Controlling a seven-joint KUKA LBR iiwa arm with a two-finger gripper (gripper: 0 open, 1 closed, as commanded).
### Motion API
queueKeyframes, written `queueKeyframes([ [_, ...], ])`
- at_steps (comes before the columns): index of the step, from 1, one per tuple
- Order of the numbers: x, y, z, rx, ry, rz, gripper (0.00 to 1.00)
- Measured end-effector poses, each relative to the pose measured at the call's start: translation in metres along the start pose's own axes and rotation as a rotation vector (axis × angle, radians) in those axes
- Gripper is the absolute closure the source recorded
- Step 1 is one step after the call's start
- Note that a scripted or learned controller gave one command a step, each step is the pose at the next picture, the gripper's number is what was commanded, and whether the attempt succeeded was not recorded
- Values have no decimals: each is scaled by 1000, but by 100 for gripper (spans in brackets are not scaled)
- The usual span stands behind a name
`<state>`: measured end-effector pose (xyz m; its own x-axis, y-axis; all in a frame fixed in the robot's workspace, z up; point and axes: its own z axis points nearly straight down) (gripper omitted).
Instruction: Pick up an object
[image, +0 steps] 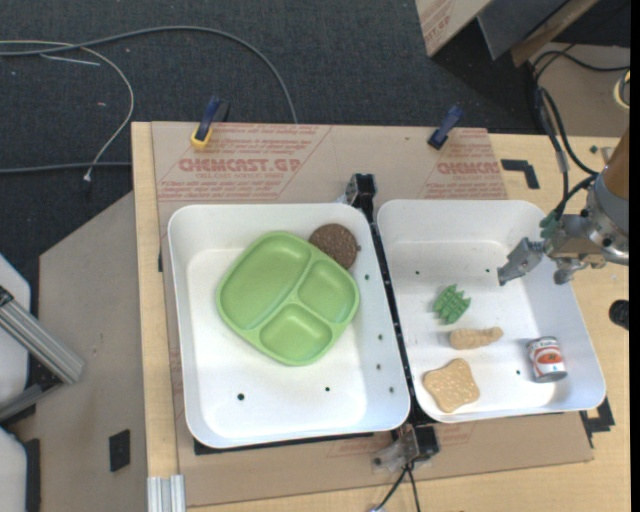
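Note:
The right bin (400, 300) holds a small green leafy toy (452, 302), a tan stick-shaped piece (475, 337), a toast slice (451, 385) and a small red-and-white can (545, 359). My gripper (541, 267) hangs over the bin's upper right part, above and to the right of the green toy. Its fingers are open and nothing is between them. The can lies below the gripper, near the bin's right wall.
The left bin (200, 390) carries a green divided plate (288, 297) with a brown round patty (333, 242) at its upper right edge. Blue clamps (208, 118) pin the cardboard base at the back. Cables run behind the bench.

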<state>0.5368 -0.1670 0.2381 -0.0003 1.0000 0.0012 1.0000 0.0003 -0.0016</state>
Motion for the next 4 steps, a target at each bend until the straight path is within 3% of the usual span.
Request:
queueKeyframes([
  [3,13,-18,156,3,2,1,0],
  [4,12,-16,142,-3,0,2,100],
])
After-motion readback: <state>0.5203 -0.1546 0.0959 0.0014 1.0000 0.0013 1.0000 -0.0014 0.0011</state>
